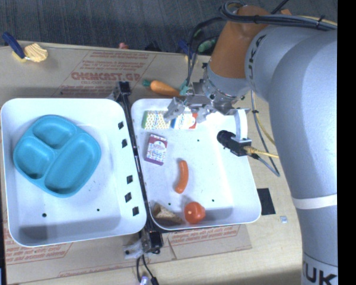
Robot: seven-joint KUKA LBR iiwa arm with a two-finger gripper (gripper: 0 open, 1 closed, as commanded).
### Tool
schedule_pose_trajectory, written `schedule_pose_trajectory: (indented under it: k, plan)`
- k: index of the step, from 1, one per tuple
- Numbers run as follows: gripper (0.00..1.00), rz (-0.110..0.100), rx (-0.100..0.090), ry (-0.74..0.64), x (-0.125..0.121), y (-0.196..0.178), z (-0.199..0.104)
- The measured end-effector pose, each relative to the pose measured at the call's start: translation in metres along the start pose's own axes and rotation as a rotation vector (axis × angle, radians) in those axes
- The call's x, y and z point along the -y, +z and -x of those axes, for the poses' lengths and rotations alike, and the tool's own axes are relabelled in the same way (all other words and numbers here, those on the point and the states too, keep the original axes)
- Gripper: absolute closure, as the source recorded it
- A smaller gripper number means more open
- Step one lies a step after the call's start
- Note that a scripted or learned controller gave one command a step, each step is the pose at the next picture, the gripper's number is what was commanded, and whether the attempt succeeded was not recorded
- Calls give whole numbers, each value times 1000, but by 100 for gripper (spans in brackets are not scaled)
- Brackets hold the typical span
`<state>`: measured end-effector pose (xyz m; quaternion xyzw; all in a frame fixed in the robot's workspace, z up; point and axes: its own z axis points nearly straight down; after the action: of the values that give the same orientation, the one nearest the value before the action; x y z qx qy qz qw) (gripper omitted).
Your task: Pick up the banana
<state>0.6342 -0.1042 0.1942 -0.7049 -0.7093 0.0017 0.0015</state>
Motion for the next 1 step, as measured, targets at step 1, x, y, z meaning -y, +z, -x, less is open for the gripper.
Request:
schedule_pose_trajectory:
  k: [1]
  plan:
    - [0, 11, 1, -279, 54, 99, 6]
